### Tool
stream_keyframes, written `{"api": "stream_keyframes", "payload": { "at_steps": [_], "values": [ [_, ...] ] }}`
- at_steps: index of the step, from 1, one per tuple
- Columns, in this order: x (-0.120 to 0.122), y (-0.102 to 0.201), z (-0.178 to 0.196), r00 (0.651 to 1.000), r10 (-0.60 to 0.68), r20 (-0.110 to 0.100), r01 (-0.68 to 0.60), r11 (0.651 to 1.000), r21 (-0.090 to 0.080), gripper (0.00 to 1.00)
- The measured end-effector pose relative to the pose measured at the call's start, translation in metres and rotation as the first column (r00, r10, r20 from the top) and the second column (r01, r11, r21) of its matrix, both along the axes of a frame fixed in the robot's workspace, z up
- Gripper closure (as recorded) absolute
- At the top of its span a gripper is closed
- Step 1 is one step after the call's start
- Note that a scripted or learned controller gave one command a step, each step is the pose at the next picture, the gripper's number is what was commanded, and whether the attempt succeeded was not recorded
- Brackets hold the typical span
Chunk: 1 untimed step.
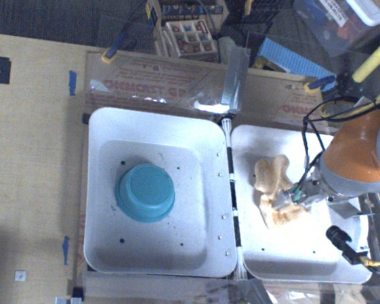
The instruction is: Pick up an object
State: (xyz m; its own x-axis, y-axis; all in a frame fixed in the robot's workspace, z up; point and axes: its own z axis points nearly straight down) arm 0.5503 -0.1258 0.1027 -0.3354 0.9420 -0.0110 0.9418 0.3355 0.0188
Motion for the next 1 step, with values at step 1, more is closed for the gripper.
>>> {"api": "stream_keyframes", "payload": {
  "at_steps": [1],
  "values": [
    [-0.0322, 0.0427, 0.0815, 0.991, -0.131, -0.02, 0.131, 0.991, 0.003, 1.0]
  ]
}}
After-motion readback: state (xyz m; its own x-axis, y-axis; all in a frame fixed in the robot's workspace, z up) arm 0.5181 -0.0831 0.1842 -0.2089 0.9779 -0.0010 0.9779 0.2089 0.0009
